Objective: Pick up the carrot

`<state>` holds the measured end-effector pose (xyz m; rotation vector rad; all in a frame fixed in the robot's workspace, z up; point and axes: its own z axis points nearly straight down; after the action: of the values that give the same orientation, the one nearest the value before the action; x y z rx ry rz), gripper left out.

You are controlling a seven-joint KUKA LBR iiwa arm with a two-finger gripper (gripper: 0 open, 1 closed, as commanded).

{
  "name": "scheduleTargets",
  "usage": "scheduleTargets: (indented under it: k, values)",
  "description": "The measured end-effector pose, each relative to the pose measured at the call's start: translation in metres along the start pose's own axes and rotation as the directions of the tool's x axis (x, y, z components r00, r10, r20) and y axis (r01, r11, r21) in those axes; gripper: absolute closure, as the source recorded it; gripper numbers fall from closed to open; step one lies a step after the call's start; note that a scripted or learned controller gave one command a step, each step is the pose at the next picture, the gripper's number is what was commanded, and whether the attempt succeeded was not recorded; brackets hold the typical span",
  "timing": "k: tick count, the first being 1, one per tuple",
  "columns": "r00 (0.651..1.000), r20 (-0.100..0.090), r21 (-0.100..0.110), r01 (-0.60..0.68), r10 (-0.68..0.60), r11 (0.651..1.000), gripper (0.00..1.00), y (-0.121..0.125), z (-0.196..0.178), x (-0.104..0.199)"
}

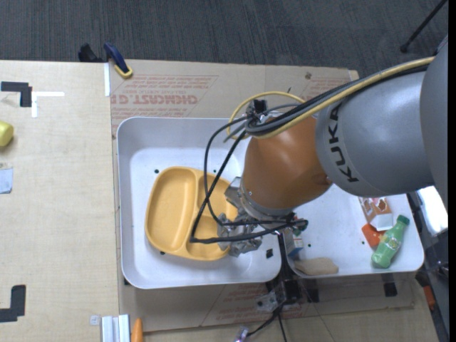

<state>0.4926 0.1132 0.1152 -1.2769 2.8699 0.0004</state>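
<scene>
Yellow divided plate [173, 209] in the left bin [128, 212]; the claw [239, 242] hangs at its right edge, state unreadable. Aim right instead: the carrot [371, 235] lies beside the green bottle [389, 242].

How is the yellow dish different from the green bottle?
The yellow dish is wide, shallow and open, while the green bottle is narrow and closed by a cap. The dish is plain yellow; the bottle is green with a label. The dish lies in the left bin, right by the arm's pincer, while the bottle lies on its side in the right bin, away from the pincer. Both rest inside shallow white bins.
</scene>
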Motion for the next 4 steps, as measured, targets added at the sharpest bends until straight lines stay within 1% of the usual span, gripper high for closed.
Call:
scheduleTargets:
  k: [1,2,3,4]
  values:
    - [0.996,0.004,0.007,0.085,-0.085,0.996,1.00,0.010,0.019,-0.005]
    - [0.993,0.003,0.001,0.120,-0.120,0.993,1.00,-0.025,-0.030,-0.007]
    - [0.990,0.003,0.000,-0.143,0.143,0.990,1.00,-0.021,-0.022,-0.003]
    - [0.977,0.006,0.002,0.212,-0.212,0.977,1.00,0.001,-0.054,-0.027]
